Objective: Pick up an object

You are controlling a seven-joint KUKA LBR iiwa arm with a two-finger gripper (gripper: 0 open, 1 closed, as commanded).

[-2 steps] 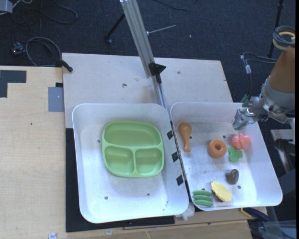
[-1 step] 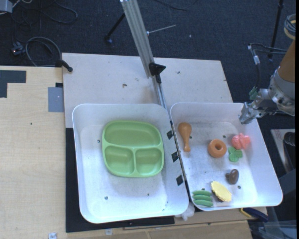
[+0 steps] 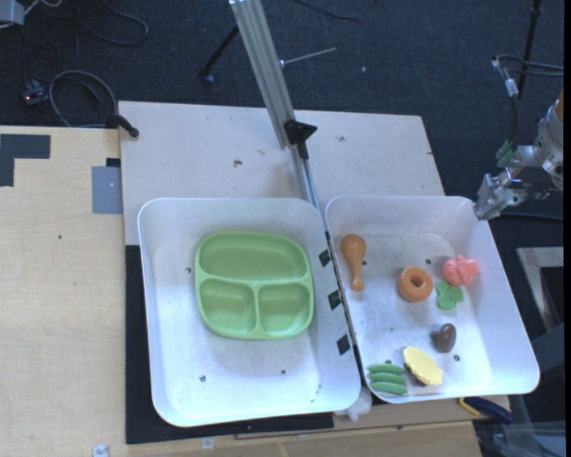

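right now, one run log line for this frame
phase: pre-grasp | gripper: above right bin far corner, holding nothing | nearest: pink toy | left bin: green tray

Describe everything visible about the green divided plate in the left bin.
The green divided plate is pale lime, plastic-looking, a rounded rectangle with a raised rim. Ridges split it into three compartments: one long one across the far side and two smaller ones on the near side. Nothing lies in them. It rests flat on the floor of the left bin, roughly central, apart from the walls, touching no other object.
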